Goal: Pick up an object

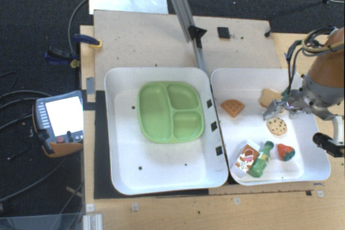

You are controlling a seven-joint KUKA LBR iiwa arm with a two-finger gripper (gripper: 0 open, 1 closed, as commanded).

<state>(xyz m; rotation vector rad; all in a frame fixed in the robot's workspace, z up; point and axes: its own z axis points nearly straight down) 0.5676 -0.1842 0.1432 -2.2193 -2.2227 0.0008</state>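
Over the right bin (323, 172), the pincer (276, 109) hangs at the end of the grey arm (323, 86), which comes in from the right edge with its orange band just above the wrist. The grey fingertips sit low between a tan, bread-like piece (268, 96) above them and a round speckled cookie (276, 126) just below; whether they touch either one cannot be told from this slanted view. How far the pincer stands apart cannot be told either, since the tips blur together, and nothing is seen gripped between them. The objects to pick from all lie in this right bin: an orange waffle (232, 107) near its left wall, the bread-like piece and the cookie by the pincer, and along the near side a small red-and-white carton (246, 159), a green bottle (260, 161) leaning against it, and a red strawberry-like toy (285, 152) a little apart to the right. The left bin (124, 169) carries a green divided plate (171, 111) with three compartments. Both bins rest side by side on the table (145, 35), and a handheld control pendant (60, 122) lies off its left edge.
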